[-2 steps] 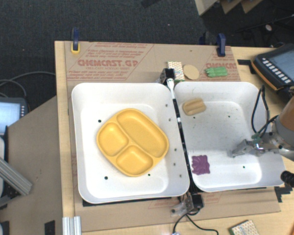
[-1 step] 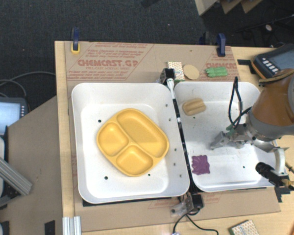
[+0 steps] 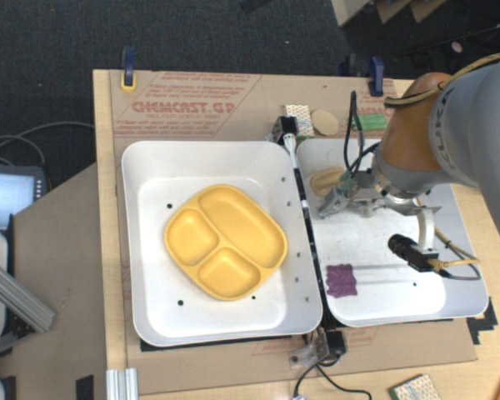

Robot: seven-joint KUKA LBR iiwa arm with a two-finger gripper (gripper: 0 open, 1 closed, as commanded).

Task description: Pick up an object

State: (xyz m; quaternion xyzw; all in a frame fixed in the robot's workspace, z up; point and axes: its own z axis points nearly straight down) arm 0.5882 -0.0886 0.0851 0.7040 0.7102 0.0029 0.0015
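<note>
Right bin [image 3: 458,298]: purple obj [image 3: 342,280] lies near tool [image 3: 343,200], apart, camera-side.

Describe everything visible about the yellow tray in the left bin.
The yellow tray looks like smooth moulded plastic with rounded corners and three compartments: one large, two smaller. It lies flat, right side up, turned at an angle near the middle of the left bin. Its compartments hold nothing, and only the bin floor touches it.

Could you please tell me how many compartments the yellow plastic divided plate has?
3. The yellow plastic divided plate in the left white bin has one large compartment at its upper right, one smaller at its left, one at the bottom.
</note>
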